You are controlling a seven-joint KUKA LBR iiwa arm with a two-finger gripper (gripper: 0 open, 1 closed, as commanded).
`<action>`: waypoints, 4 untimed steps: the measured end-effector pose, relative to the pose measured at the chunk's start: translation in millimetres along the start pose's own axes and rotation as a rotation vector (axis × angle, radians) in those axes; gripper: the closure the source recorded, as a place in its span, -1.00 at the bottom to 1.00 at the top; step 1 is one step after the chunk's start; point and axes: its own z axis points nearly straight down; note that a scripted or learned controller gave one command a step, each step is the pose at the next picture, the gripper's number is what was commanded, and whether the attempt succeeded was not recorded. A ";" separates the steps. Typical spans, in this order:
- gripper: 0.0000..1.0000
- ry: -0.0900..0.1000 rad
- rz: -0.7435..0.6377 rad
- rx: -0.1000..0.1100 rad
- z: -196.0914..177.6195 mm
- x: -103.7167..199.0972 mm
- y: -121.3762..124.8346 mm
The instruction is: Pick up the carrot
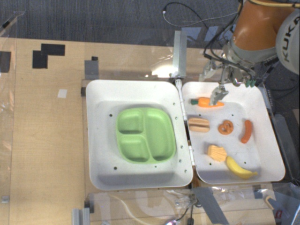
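Camera view, looking down at a slant, has the carrot [207, 102] lying on its side near the upper left corner of the right bin [267, 125], its green top pointing toward the divider between the two bins and its orange body running to the right. The tool [219, 95] hangs from the grey and orange arm [255, 22], which comes in from the upper right of the frame, and it sits directly over the right end of the carrot, low enough that its tip overlaps the carrot's outline. Whether it is spread wide, narrowed, or closed on the carrot cannot be told from this angle; the metal parts blur together there.

That placement fits the task: the carrot lies lengthwise across the frame, so a grasp across its narrow width is the sensible one. Being close to the bin's back wall leaves little room behind it, which I judge could crowd the grasp.

Other food in the same bin lies lower in the frame and well apart from the carrot: a hot dog bun [198, 124], a pretzel [226, 127], a sausage [246, 131], a yellow wedge [217, 152] and a banana [240, 168]. In the left bin [98, 125] sits a green divided plate [145, 135], away from the reach.
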 end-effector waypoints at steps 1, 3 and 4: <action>-1.00 0.001 -0.269 0.001 85.2 31.8 -78.8; -1.00 -0.021 -0.680 0.011 113.7 0.5 -44.6; -1.00 -0.002 -0.940 0.001 48.8 14.1 -88.3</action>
